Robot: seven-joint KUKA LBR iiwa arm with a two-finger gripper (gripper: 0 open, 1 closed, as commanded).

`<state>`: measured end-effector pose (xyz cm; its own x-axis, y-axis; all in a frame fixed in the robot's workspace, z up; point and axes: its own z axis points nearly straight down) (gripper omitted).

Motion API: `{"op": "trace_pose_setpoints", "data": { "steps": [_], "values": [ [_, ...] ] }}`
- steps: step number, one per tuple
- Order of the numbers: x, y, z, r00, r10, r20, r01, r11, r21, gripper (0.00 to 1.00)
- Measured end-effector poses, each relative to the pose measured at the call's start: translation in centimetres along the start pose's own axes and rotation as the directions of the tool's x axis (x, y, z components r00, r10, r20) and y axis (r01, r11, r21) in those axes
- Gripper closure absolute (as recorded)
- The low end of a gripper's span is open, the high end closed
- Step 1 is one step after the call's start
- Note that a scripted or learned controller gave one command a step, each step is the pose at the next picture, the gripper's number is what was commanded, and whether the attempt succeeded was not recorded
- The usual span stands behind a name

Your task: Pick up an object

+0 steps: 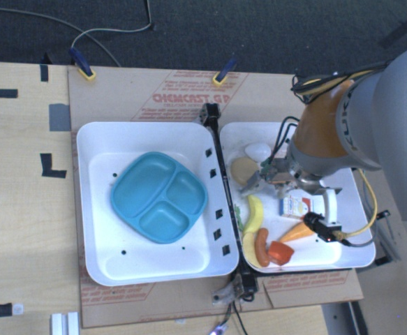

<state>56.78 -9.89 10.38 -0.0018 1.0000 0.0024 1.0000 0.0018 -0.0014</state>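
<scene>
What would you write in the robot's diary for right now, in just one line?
task: pick up an object | gripper: low in right bin, beside tan piece | grasp: unclear | left bin: blue plate

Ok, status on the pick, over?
Gripper low in right bin, nothing seen held. Banana, hot dog, carrot close by. Blue plate alone in left bin.

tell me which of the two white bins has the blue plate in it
The left bin holds the blue divided plate. The right bin holds food items instead, such as a banana and a carrot.
</scene>
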Motion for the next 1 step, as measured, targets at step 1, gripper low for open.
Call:
{"op": "trace_pose_setpoints", "data": {
  "steps": [1],
  "values": [
    [-0.04, -2.82, 1.74, 1.000, 0.001, 0.003, -0.001, 1.000, -0.006, 0.00]
  ]
}}
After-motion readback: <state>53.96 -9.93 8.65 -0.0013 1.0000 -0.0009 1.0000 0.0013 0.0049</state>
